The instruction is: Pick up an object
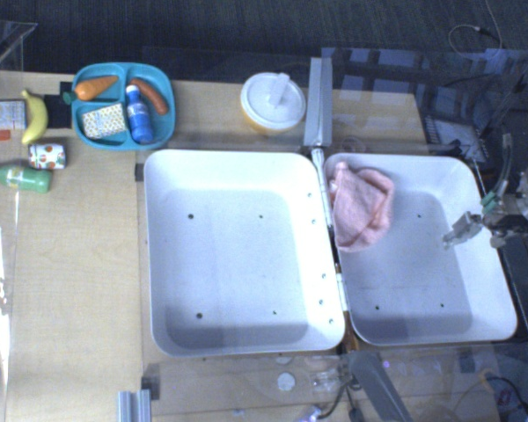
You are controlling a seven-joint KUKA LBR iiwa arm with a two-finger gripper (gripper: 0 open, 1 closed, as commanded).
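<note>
A crumpled pink cloth (363, 205) lies in the right bin (422, 319), against its upper left wall next to the divider. My gripper (460, 230) hangs low over the right side of that same bin, well to the right of the cloth and apart from it. The arm reaches in from the right edge of the view. Nothing shows in the gripper.
The left bin (238, 262) sits beside the right one. Behind the bins stand a blue divided tray (163, 90) of toy food and a white lidded bowl (274, 101). A banana (35, 115), a small can (47, 156) and a green bottle (18, 178) lie at the far left.
</note>
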